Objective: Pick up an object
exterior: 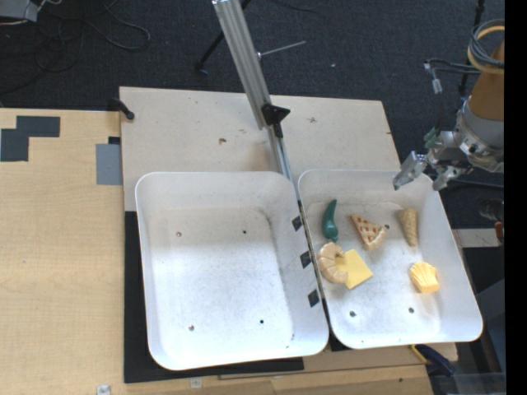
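While the gripper (421, 175) is held spread above the right bin's (461, 323) far rim, the cone (409, 225) is laid near-to-far.

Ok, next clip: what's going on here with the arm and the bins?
The arm's gripper hangs over the far edge of the right bin with nothing between its fingers. A green pepper, pizza slice, cone, croissant, yellow cheese wedge and yellow piece lie untouched inside.

two white bins (218, 262); five small toy foods (368, 231).
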Controlling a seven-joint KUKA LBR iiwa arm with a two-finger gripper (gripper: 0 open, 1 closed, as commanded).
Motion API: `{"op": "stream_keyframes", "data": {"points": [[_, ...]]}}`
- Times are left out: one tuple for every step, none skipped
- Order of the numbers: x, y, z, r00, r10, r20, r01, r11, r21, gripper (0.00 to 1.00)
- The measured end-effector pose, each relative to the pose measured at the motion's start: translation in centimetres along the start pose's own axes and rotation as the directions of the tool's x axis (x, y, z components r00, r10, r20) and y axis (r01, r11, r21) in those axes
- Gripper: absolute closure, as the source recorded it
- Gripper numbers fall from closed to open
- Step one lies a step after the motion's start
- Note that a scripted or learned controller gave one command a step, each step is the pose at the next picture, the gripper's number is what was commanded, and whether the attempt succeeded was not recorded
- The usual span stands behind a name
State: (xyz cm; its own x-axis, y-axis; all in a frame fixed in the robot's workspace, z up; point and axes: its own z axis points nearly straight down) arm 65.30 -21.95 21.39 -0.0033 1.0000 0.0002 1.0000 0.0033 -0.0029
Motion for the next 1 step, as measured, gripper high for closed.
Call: {"op": "stream_keyframes", "data": {"points": [[0.05,0.01,0.0,1.0,-0.003,0.0,0.003,1.0,0.001,0.0]]}}
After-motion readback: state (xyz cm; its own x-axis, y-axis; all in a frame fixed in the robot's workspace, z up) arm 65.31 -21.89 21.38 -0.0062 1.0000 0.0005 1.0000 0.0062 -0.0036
